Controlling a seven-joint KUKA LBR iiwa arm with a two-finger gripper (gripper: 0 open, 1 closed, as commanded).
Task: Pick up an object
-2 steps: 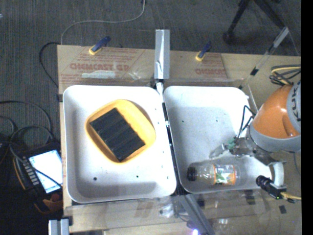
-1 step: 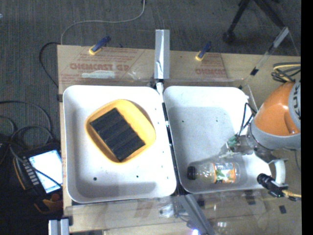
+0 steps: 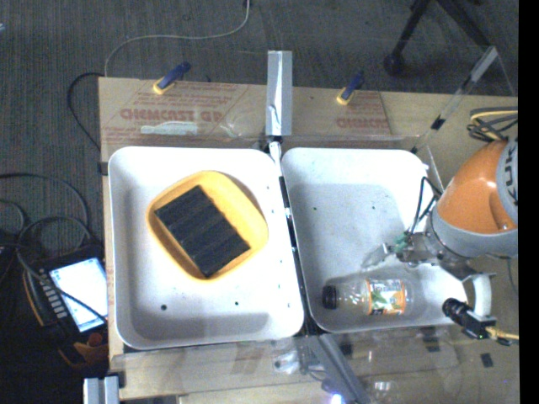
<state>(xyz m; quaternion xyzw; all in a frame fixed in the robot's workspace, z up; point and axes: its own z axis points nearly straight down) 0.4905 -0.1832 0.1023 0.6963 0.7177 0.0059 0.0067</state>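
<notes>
1. Two clamps, blue with yellow tips (image 3: 171, 77), (image 3: 350, 85), on bench's far edge.
2. Lit tablet (image 3: 77, 292), floor, left of bench.
3. Office chair base (image 3: 421, 7), top right.
4. Cables (image 3: 34, 200) across carpet, left.

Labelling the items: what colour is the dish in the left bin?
Yellow, with a black ridged block in it; the dish shows clearly in the camera view.

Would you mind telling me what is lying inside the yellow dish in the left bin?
A black ribbed pad lies inside the yellow dish, covering most of its floor; what is beneath the pad is hidden. The dish sits in the left bin.
</notes>
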